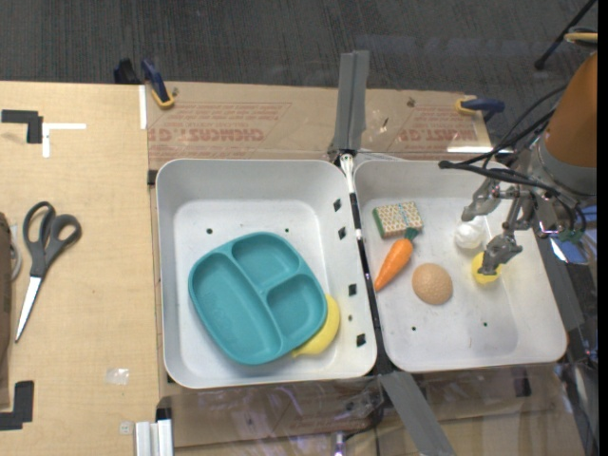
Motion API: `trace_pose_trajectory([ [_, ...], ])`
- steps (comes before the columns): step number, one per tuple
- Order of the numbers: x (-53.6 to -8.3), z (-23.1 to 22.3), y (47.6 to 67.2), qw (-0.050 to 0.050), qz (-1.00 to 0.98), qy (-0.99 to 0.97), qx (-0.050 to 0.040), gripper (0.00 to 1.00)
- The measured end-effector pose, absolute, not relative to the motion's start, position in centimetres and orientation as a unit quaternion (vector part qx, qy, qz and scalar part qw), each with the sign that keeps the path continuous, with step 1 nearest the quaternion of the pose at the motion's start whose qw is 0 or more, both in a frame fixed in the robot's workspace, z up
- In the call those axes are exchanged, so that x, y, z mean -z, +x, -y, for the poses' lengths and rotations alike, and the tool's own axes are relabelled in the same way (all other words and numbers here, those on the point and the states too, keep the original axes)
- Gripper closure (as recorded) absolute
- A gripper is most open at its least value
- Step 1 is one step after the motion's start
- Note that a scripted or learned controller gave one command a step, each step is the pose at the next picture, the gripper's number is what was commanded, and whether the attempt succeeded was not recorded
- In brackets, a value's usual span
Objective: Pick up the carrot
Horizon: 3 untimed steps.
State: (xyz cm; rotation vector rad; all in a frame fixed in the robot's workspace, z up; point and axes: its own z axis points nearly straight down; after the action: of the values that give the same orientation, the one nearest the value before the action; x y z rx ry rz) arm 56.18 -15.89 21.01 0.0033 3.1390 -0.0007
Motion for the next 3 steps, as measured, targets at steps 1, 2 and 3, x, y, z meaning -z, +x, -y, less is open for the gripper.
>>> trace_pose_trajectory([
  [1, -9.3, 10.3, 59.0, 0.002, -0.997, 0.083, 0.0003, 0.00],
  [2, -10.3, 10.2, 59.2, 0.004, -0.997, 0.081, 0.0009, 1.00],
  [3, -19.2, 5.1, 49.4, 0.001, -0.994, 0.108, 0.0000, 1.00],
])
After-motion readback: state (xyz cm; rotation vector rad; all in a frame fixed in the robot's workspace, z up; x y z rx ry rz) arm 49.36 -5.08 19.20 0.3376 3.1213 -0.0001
